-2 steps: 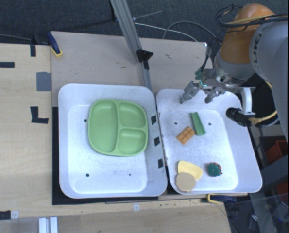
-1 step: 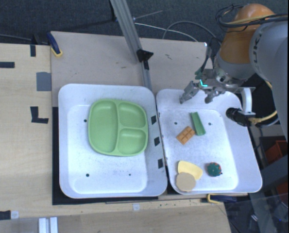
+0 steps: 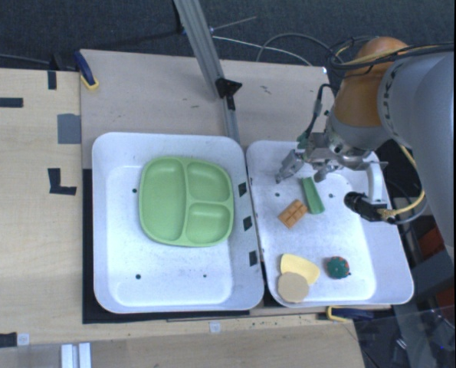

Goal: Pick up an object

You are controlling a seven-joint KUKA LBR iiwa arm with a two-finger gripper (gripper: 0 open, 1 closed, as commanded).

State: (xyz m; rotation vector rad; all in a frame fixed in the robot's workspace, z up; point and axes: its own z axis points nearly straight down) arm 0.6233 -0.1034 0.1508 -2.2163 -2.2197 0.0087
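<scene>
Wooden bench (image 3: 28, 205); two white bins (image 3: 113, 282) touching.

This is a robotics lab or test cell. A plywood worktop (image 3: 28, 205) marked with strips of black tape (image 3: 59, 182) carries two shallow white bins (image 3: 113, 282) side by side. An aluminium strut (image 3: 201, 37) rises from the worktop's far edge, loose cables (image 3: 289, 44) trail behind it over dark carpet (image 3: 74, 10), and toy food props (image 3: 298, 268) lie in the right bin.

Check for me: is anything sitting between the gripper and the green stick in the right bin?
Nothing visible. The gripper hangs right above the upper end of the green stick. The waffle piece lies beside the stick's lower end, off the approach line.
</scene>
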